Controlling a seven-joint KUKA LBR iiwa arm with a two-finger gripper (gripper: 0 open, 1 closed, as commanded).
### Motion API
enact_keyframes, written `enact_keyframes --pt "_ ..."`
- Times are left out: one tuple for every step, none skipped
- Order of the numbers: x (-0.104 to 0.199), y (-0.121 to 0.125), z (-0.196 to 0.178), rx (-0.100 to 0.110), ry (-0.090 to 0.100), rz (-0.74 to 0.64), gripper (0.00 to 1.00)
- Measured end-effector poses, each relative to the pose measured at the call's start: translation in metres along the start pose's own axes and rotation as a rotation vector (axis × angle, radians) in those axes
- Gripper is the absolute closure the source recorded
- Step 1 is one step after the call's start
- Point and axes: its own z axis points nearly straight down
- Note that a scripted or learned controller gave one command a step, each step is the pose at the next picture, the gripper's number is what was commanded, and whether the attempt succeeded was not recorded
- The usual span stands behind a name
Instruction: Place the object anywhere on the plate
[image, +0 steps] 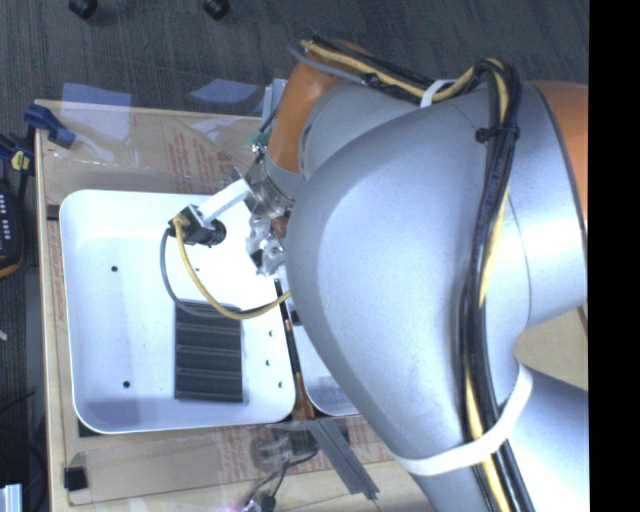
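Lying in left bin (100, 300), dark ribbed obj (209, 350) below claw (262, 240).

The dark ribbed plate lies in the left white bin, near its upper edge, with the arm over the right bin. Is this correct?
Not quite. In the camera view the dark ribbed plate lies near the lower edge of the left white bin, not the upper one. The rest holds: the arm is over the right bin.
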Motion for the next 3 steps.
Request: enact_keyframes --pt "0.047 -0.052 0.009 0.000 0.001 0.111 1.00" --pt "0.057 -0.070 -0.098 -0.001 0.005 0.070 1.00" --pt "0.061 -0.150 -0.022 -0.001 -0.006 -0.131 1.00"
